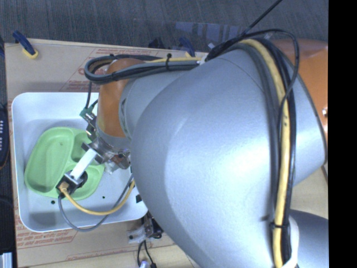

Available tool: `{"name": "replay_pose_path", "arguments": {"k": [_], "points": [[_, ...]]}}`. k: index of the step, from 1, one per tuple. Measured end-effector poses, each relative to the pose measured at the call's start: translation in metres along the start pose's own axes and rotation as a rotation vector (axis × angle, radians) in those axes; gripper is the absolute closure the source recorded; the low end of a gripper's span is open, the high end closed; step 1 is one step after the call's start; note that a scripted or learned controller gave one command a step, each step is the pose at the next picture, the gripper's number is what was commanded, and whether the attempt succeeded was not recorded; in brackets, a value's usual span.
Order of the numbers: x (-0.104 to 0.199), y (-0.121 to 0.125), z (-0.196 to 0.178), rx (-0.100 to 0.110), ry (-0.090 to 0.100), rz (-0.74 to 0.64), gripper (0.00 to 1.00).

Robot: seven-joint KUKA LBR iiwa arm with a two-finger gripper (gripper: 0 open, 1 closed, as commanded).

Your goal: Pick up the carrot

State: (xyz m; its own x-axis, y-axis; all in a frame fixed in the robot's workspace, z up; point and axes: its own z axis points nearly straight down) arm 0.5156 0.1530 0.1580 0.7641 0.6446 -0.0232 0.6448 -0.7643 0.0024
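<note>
Tool (110,156): down low in the white bin (39,219) at the view's left, just beside the right edge of a green dish (49,156), poss. touching it. Open or closed: can't tell, since wrist and arm (223,149) block the sightline. Nothing seen gripped, so no claiming a hold.

Carrot: can't place it. Arm w/ orange band (109,113) covers the bin's right part and most else to the right, so prob. hidden somewhere under there, or directly under the tool.

Step in hand, as a guess: reach/descent phase, or already at the grasp point. Low stance near the bin floor fits either. Lift not yet done, judging by tool height.

Next move calls for:
- closing squarely on the carrot, if lined up
- then a straight lift, clear of the bin wall
- care re the green dish, which is close enough to get nudged or pinched by mistake
- a small re-aim before closing, if off target

Success checkable only once raised: something orange in the tool, or not.
</note>
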Motion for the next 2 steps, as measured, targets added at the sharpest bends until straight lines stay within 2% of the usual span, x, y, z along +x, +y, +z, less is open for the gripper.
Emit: {"name": "replay_pose_path", "arguments": {"k": [1, 2], "points": [[-0.026, 0.02, -0.074, 0.013, 0.01, 0.189, 1.0], [0.004, 0.095, -0.09, 0.013, 0.008, 0.484, 1.0]]}}
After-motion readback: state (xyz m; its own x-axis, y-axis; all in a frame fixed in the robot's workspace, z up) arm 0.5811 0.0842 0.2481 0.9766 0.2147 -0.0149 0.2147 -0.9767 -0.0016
